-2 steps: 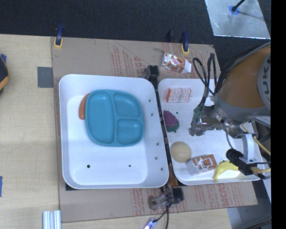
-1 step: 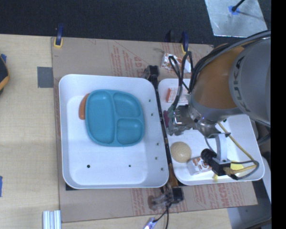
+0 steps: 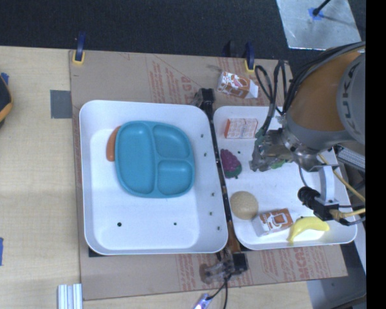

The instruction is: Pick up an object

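My gripper [image 3: 265,156] hangs over the upper middle of the right bin [image 3: 280,188], its dark fingers pointing down and left. Just left of it lies a purple bunch of grapes [image 3: 230,162]. A small orange-and-white carton [image 3: 240,128] lies at the bin's far end, above the gripper. Toward the near side sit a tan round object [image 3: 244,205], a second orange-and-white carton [image 3: 275,221] and a yellow banana [image 3: 308,228]. I see nothing between the fingers.
The left bin [image 3: 103,227] holds a blue divided plate [image 3: 155,158] with an orange object [image 3: 110,146] sticking out from under its left side. A small packet [image 3: 237,85] lies on the cardboard beyond the right bin. Black cables hang from the arm at the right.
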Controlling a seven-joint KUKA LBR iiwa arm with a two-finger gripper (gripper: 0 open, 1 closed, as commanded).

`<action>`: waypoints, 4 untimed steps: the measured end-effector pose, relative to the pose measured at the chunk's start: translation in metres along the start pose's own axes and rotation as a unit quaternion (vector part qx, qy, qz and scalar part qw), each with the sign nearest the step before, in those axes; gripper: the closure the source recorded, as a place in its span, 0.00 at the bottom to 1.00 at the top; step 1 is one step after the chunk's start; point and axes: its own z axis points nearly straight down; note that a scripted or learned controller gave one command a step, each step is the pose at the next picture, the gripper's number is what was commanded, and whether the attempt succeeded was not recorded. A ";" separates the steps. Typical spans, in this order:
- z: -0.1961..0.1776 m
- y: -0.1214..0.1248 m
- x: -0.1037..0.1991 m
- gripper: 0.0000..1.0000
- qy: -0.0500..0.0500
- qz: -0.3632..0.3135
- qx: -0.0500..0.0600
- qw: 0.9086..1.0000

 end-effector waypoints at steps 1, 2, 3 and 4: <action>0.000 0.002 0.057 1.00 0.000 -0.003 0.001 1.000; 0.000 0.059 0.016 1.00 0.000 0.000 0.000 1.000; -0.032 0.045 -0.030 1.00 0.000 0.000 0.000 1.000; -0.038 0.023 -0.091 1.00 0.001 0.000 0.001 1.000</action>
